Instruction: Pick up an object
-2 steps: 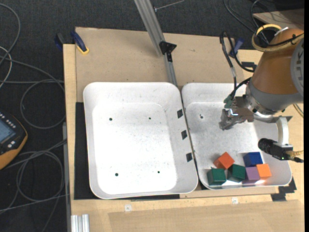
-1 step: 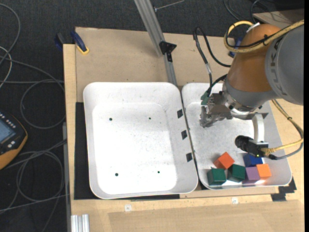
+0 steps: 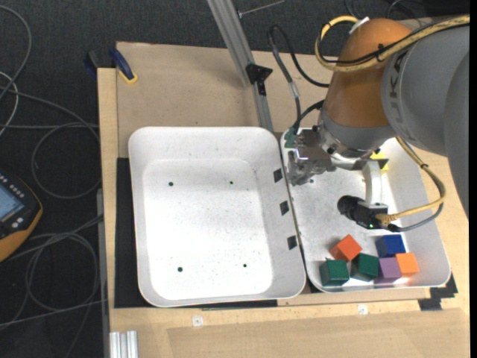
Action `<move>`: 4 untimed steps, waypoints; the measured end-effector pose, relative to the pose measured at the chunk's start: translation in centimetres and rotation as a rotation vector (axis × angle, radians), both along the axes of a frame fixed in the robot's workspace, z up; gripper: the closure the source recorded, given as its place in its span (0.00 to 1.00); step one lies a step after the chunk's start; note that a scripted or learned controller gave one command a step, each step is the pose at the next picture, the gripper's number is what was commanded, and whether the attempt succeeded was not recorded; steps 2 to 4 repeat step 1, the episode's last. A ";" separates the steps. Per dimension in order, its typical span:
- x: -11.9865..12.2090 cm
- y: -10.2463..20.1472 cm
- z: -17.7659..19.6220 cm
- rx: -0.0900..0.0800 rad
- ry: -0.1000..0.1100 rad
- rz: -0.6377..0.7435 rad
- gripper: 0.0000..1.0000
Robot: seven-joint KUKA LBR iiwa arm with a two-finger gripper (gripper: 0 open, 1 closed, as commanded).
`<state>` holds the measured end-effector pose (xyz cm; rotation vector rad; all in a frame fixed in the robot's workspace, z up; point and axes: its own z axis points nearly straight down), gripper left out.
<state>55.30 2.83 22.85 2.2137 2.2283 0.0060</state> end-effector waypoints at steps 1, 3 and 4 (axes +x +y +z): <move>1.0 6.0 0.8 0.001 0.001 0.001 1.00; 1.0 6.0 0.8 0.001 0.001 0.001 1.00; 1.0 6.0 0.8 0.001 0.001 0.001 1.00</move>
